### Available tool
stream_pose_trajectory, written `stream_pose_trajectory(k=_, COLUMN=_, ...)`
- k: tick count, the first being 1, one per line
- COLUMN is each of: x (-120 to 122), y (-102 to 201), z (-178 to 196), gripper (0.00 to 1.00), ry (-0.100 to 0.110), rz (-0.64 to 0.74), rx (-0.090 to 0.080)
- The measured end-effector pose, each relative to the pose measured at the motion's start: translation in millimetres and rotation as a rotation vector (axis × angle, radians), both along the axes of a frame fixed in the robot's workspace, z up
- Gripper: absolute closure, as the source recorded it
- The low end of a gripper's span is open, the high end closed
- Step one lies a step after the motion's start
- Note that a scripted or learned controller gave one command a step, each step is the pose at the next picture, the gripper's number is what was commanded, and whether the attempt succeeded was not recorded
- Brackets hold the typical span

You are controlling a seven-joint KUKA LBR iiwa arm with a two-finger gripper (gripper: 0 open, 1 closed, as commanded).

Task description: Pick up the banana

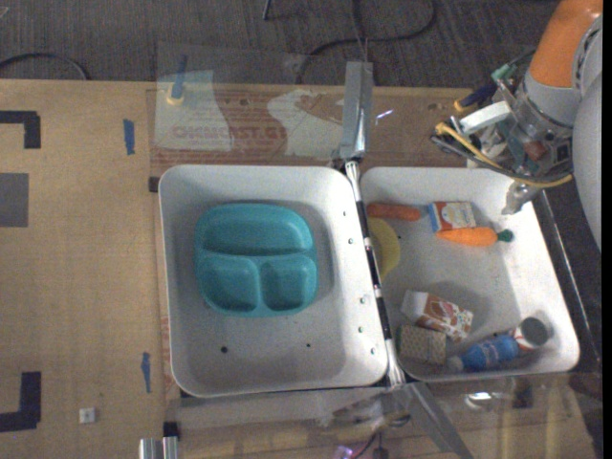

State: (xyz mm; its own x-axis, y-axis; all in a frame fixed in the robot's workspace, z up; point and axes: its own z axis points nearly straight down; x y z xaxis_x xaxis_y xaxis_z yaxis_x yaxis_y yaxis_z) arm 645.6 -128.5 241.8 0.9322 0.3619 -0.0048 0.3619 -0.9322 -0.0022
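Banana (385, 244) lying at left edge of right bin (559, 299), centre frame; gripper (517, 197) at upper right over bin rim, finger state indiscernible.

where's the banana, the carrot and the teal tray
banana (386, 245), camera view, middle of its yellow curve by the right bin's left wall
carrot (469, 237), camera view, middle of its orange body
teal tray (254, 229), camera view, its wide top compartment

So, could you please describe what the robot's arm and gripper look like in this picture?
The arm is grey with an orange band above the wrist. Yellow and dark cables bundle beside the wrist, next to a white block. The gripper is pale metal, small and slim.
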Motion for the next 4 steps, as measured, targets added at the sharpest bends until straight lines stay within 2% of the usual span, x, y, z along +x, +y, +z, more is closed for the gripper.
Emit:
stream_pose_trajectory(k=1, x=-46.0, y=15.9, z=-148.6, gripper=0.00, ry=0.001, rz=-0.032, rx=0.001)
stream_pose_trajectory(k=2, x=-47.7, y=14.4, z=-141.5, gripper=1.00, ry=0.006, rz=-0.036, rx=0.004)
stream_pose_trajectory(k=3, x=-119.5, y=19.0, z=-153.4, gripper=1.00, ry=-0.011, rz=-0.171, rx=0.002)
stream_pose_trajectory(k=4, x=-159.5, y=-6.4, z=-153.7, gripper=1.00, ry=-0.012, rz=-0.013, rx=0.003)
